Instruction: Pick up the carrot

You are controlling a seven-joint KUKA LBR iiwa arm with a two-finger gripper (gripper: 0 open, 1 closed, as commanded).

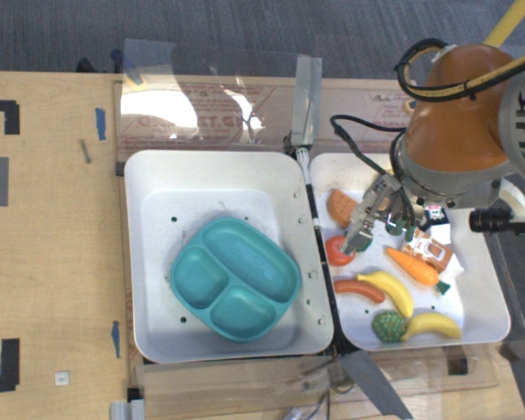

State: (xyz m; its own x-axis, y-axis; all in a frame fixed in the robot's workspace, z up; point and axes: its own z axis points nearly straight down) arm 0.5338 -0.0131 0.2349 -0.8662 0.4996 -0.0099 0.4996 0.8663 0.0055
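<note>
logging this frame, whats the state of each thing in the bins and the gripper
carrot: lying in the right bin, not gripped
gripper: low over the tomato, left of the carrot
teal plate: upright in the left bin
bananas: lying flat
broccoli: resting by the front wall

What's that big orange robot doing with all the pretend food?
The robot's end effector is hovering in the right bin, just above a red tomato. It's supposed to grab the carrot, which lies untouched nearby, next to two bananas and a broccoli. The left bin holds a teal tray.
</note>
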